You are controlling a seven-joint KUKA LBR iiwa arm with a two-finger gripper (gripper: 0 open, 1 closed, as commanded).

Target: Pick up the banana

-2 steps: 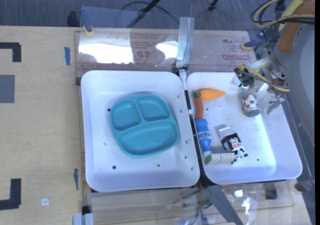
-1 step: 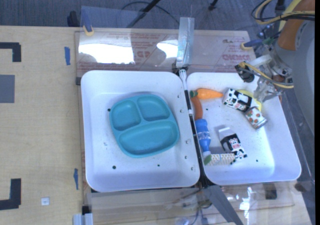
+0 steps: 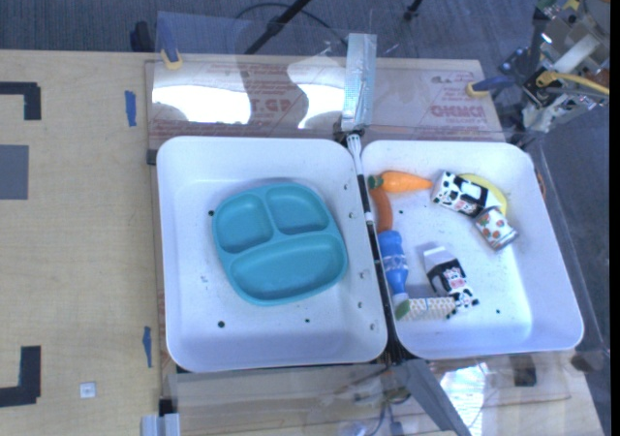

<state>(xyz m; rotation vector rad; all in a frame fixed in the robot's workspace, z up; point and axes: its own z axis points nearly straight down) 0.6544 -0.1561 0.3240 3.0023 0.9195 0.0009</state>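
The gripper (image 3: 567, 56) hung off the bench beyond the far right corner, well apart from both bins; how wide it stood could not be told. In the right bin (image 3: 552, 318), the banana (image 3: 492, 194) lay near the far right corner, partly under a black-and-white cow toy (image 3: 457, 194), with a small spotted pack (image 3: 496, 228) just beside it. A carrot (image 3: 405, 182) lay by the far left corner, a blue bottle (image 3: 392, 264) along the left wall. The left bin (image 3: 184, 327) held a teal divided plate (image 3: 279, 240).
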